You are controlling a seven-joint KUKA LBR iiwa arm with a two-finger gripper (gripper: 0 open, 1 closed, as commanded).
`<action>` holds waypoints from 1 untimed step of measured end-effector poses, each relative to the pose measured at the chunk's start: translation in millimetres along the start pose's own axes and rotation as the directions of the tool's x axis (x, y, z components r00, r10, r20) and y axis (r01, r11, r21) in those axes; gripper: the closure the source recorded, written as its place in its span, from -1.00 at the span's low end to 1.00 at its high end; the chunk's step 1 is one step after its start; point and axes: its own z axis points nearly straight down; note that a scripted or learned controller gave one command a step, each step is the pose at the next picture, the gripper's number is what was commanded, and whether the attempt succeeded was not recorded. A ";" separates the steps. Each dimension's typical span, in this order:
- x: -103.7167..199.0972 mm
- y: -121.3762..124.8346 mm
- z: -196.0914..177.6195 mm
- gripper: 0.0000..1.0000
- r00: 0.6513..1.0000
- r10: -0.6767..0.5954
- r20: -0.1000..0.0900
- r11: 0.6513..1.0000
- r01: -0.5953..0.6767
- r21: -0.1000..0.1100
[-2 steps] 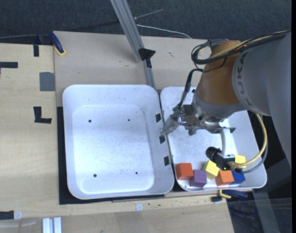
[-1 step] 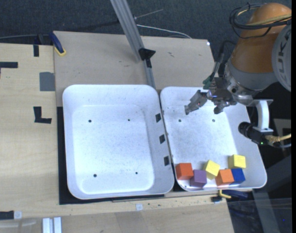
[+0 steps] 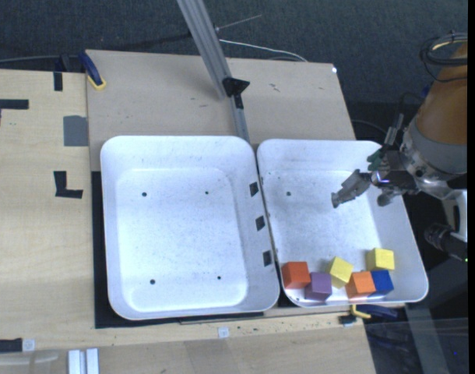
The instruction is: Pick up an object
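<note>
The bench (image 3: 214, 92) is a flat, light brown wooden top. Two shallow white bins sit on it side by side, with their edges touching in the middle. The left bin (image 3: 183, 224) is the bigger one. The right bin (image 3: 339, 216) sits next to it. Under the bins lies a dark mat (image 3: 99, 248) that peeks out along the left side. Small black tape pieces (image 3: 62, 184) and a grey patch (image 3: 75, 129) are stuck on the wood at the left.
</note>
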 end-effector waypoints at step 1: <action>63.9 10.6 62.4 -1.00 1.000 -0.012 -0.004 1.000 0.013 0.005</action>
